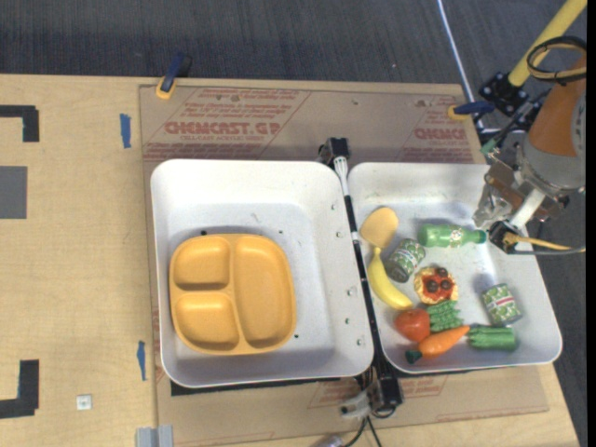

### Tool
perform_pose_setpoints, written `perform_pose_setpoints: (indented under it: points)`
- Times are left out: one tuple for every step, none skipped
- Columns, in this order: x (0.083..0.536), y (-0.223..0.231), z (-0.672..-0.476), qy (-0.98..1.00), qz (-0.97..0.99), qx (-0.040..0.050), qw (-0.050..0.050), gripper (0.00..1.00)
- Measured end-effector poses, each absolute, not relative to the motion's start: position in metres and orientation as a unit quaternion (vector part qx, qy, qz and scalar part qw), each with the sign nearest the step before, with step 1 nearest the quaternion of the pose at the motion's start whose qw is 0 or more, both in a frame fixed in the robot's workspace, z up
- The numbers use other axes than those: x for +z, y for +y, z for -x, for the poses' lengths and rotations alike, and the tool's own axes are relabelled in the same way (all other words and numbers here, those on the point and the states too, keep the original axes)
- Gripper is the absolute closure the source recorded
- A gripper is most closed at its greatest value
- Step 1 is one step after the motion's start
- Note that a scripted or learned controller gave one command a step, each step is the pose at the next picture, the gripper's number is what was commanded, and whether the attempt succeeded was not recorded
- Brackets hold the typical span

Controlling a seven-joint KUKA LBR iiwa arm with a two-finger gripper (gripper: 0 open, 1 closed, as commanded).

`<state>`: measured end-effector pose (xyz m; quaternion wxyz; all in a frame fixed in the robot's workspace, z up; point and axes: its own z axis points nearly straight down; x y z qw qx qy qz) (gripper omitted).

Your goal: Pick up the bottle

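Your jaws (494, 223) hover at the cap end of the green bottle (451, 237) in the right bin (549, 329).

From the overhead camera, you see the bottle lying on its side near a can (403, 259) and banana (385, 285); whether the jaws are spread or pinching it, you cannot tell. A yellow tray (233, 292) sits in the left bin (242, 189).

The grey arm (559, 138) reaches in from the right, its pincer (494, 220) angled downward.
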<state>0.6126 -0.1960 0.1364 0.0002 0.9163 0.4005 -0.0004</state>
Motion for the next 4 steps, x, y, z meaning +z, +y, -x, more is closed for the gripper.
perform_pose_setpoints:
  points:
    - [0.136,-0.196,-0.613,0.401,-0.916,-0.0007,0.000,0.00]
    - [0.147,-0.196,-0.613,0.401,-0.916,-0.0005,0.001,1.00]
    - [0.146,-0.195,-0.613,0.401,-0.916,-0.0008,0.000,0.00]
    - [0.133,-0.160,-0.591,0.282,-0.959,-0.0014,-0.002,0.00]
